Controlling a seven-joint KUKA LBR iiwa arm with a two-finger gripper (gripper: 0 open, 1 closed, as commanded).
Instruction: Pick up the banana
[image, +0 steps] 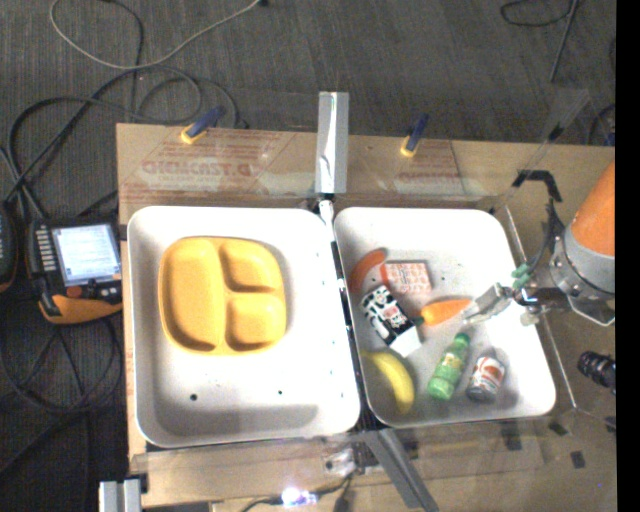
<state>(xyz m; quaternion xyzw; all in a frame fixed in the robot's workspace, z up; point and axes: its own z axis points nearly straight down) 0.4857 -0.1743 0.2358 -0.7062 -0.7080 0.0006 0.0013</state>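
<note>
Your gripper (487, 303) is reaching in from the right over the right bin (520, 262), its tips hanging just beside the right end of a carrot (445, 311); whether it is released or clenched you cannot tell from this angle, and nothing is showing in its grasp. The banana (392, 377) is lying well apart from it, at the front left of that bin, close to the left wall.

Crowding around the carrot, a black-and-white carton (390, 318) is lying tilted with a bold pattern you cannot read, and a red-and-white box (407, 275) is sitting behind it with print too small to make out. A reddish-orange piece (367, 265) is resting near the bin's left wall. A green bottle (450, 366) is lying just right of the banana, and a small can (486, 377) with a red label, unreadable, is lying beside that.

In the left bin (150, 400) a yellow divided tray (224, 293) is sitting.
</note>
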